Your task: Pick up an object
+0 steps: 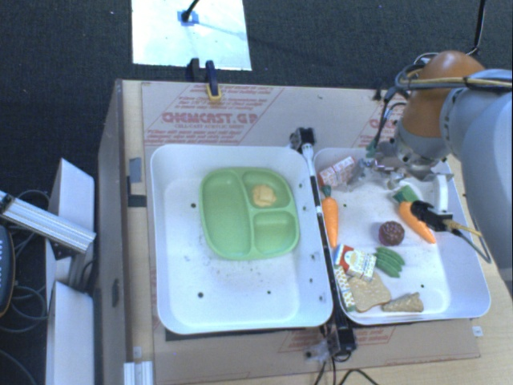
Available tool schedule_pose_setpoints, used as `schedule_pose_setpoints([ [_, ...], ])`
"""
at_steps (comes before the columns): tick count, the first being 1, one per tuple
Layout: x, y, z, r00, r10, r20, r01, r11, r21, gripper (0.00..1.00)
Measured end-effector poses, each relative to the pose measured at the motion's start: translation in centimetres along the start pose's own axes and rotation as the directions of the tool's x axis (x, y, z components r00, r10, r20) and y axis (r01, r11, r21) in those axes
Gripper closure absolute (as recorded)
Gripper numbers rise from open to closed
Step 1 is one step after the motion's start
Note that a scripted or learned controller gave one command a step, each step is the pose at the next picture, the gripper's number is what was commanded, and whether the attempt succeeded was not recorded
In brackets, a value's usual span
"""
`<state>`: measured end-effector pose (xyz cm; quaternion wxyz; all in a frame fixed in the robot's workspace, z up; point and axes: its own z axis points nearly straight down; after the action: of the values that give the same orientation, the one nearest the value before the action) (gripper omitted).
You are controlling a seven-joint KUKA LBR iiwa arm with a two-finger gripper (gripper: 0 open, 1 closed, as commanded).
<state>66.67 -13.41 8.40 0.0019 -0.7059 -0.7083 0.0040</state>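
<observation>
Your gripper (383, 165) hangs low over the right bin (465, 295) at its twelve o'clock rim; how its jaws stand, you cannot tell. A carrot (415, 217) lies just beside it at four o'clock. The left bin (172, 239) carries a green tray (232, 223).

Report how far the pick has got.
Done: the grey arm has reached over the right white bin, with its gripper near the far left corner beside a small red-and-white packet. In hand: nothing visibly lifted; whether it grips anything cannot be told. Left: the grasp and lift. The orange toy carrot, dark red round piece and green pea pods lie on the bin floor.
</observation>
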Motion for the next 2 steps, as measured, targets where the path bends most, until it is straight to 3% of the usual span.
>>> schedule_pose_setpoints([
  [1,0.6,-0.1,0.1,1.0,0.0,0.001,0.0,1.0,0.002,0.0],
  [2,-0.8,0.2,-0.1,1.0,0.002,-0.001,-0.002,1.0,-0.009,0.0],
])
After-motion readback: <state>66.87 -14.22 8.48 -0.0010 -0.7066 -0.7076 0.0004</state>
